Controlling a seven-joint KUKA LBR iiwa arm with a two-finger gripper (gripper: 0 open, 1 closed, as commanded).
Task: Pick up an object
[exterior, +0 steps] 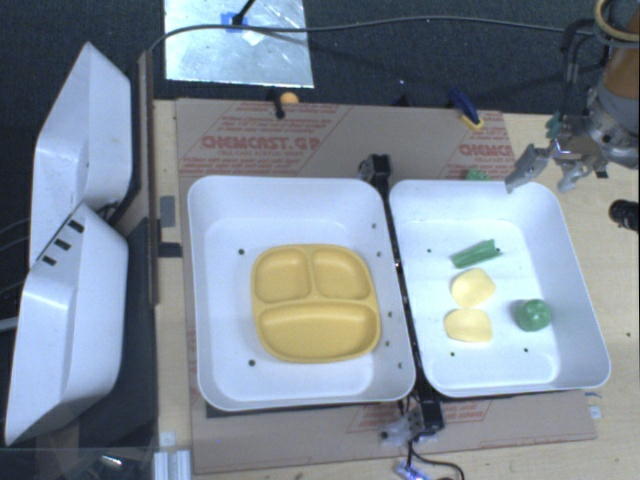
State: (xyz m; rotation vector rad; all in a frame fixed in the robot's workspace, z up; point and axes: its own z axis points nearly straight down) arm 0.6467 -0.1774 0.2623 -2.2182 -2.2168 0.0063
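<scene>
**Gripper high at the far right corner, nothing in it, all targets below and to its left**

Your gripper (548, 166) hangs over the far right corner of the right bin (570, 230). Fingers spread apart, nothing between them.

Targets, all in the right bin, all lying toward you and to the left of the gripper in the camera view:
- green stick (474, 254): the nearest. Long axis runs slantwise, its right end tipped toward the gripper. Lies flat, apart from the rest.
- upper yellow lump (472, 287): just past the stick, further from the gripper.
- lower yellow lump (467, 325): just beside the upper one, possibly touching; hard to tell.
- green ball (533, 314): almost straight below the gripper in the view, near the bin's right wall.

My read: the stick is the shortest reach. You'd want the fingers across its short width, so the wrist needs turning to suit that slant.

Surface and room: smooth white floor, shallow walls. Open floor around the stick. The ball sits near the wall and may roll.

Left bin (215, 268), well away from the gripper, holds a yellow tray (315, 301).
</scene>
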